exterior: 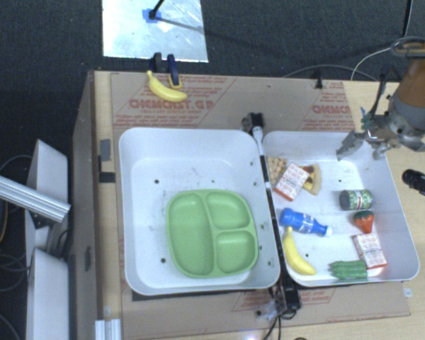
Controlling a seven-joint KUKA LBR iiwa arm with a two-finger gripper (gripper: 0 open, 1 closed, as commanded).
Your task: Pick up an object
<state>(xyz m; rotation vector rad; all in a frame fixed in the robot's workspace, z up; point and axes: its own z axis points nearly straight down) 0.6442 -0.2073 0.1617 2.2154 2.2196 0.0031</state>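
Two shallow white plastic bins with rounded corners are set side by side on a brown printed cardboard sheet (219, 94). In the left bin (138, 190) a pale green, smooth plastic plate (212, 232) with three moulded compartments is laid flat.

In the right bin (404, 239) several small items are scattered well apart. A red and white printed carton (292, 180) is laid over a flat tan waffle-patterned piece (277, 167) near the divider. Below them a blue plastic bottle with a white cap (304, 222) is laid on its side, and a curved yellow plastic banana (296, 255) is placed just below it. A green knobbly vegetable shape (348, 269) is seen at the near wall, touching a second red and white carton (370, 250). A short green-labelled can (355, 200) lies on its side, with a glossy red-orange fruit shape (364, 221) just beneath it.

A second yellow banana (164, 88) is rested on the cardboard beyond the bins.

The grey metal two-finger gripper (361, 144) is held above the far right corner of the right bin. Its fingers are spread apart and nothing is seen between them.
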